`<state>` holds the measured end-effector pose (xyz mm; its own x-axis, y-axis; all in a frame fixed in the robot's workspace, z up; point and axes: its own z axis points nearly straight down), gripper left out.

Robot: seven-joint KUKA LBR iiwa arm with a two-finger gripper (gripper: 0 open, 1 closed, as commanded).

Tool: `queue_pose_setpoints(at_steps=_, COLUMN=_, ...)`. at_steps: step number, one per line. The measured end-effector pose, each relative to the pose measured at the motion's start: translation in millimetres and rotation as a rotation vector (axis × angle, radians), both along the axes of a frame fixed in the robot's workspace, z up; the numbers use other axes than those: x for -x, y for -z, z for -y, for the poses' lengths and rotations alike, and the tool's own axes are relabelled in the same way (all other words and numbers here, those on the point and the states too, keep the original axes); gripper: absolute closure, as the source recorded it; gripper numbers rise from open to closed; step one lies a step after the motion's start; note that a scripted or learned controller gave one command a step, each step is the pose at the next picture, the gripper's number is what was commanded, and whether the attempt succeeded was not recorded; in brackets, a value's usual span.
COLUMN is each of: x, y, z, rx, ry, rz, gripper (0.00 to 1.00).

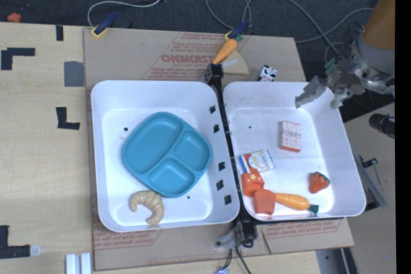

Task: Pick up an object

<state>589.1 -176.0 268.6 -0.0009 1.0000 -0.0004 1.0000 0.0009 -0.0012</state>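
Gripper (323,94): over the upper right corner of the right bin, fingers spread apart, nothing between them.
Arm (379,29): grey with orange band, reaching in from the right edge, above the bin's far right corner.
Right bin (340,138): white, shallow, holding six small things.
Pink box (290,136): lying flat, nearest thing to the gripper, below and left of it, apart from it.
Strawberry (318,182): near the right wall, lower part of the bin.
Small carton (257,161): white and blue, left of centre.
Orange cup (252,183): just below the carton.
Red cup (264,202): just below the orange cup, near the front wall.
Toy carrot (293,201): lying along the front wall, beside the red cup.
Left bin (103,138): white, holding two things.
Blue divided plate (167,153): centre of the left bin.
Croissant (148,205): just below the plate, front left.
Second carrot (225,50): on the cardboard behind the bins.
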Motion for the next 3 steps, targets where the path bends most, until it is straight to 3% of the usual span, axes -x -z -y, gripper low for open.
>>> queue_pose_setpoints(at_steps=1, x=-1, y=100, z=24, rx=-0.001, ry=0.001, rz=-0.004, gripper=0.0)
queue_pose_setpoints(at_steps=2, x=8, y=182, z=8, rx=0.001, ry=0.001, rz=0.004, gripper=0.0)
queue_pose_setpoints(at_steps=3, x=8, y=172, z=9, rx=0.005, ry=0.001, rz=0.006, gripper=1.0)
